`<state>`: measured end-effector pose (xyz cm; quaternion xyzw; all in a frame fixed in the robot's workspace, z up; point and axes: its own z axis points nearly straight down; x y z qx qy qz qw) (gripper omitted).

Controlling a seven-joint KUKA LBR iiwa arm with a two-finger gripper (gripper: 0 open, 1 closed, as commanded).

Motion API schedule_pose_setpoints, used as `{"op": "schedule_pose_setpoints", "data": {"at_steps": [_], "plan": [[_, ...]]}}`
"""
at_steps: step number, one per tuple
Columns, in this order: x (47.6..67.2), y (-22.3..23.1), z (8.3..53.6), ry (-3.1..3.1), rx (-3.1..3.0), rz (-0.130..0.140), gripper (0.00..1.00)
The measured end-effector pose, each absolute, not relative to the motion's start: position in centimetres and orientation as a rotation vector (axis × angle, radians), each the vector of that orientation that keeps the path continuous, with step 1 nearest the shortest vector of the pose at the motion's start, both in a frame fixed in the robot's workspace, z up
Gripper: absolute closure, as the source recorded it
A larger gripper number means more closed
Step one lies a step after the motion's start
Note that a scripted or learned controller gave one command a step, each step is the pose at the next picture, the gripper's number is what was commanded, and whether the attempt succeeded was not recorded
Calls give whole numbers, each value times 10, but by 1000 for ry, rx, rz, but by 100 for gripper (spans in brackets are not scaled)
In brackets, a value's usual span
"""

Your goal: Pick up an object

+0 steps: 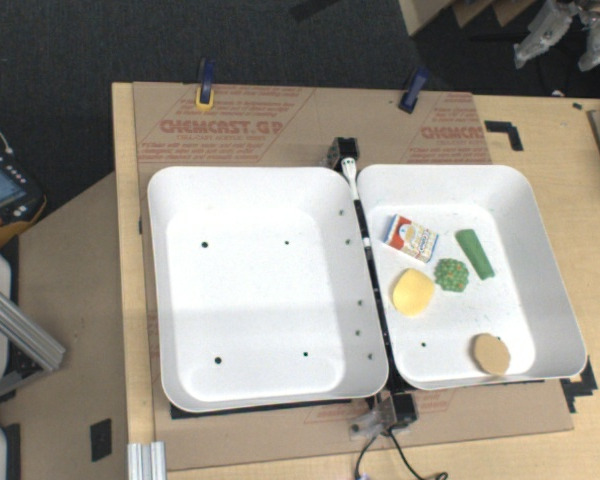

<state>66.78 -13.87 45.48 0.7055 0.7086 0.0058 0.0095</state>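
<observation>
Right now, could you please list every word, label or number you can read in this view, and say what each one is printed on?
"CHEMCAST G P": red print on the brown board under the bins, upper left, partly faded.
A second red print on the same board, upper right: too cut off and blurred to read.
Small carton in the right bin: its label is too small to read.

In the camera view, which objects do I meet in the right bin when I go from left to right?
Small carton → yellow round object → green bumpy object → green stick → tan disc.
</observation>
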Motion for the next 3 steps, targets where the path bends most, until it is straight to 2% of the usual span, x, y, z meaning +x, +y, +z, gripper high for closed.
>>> {"op": "schedule_pose_setpoints", "data": {"at_steps": [1,2,3], "plan": [[667,-140,454,2218,2214,3,100],[621,-150,326,2227,2234,-13,100],[559,-121,264,2227,2230,-8,100]]}}
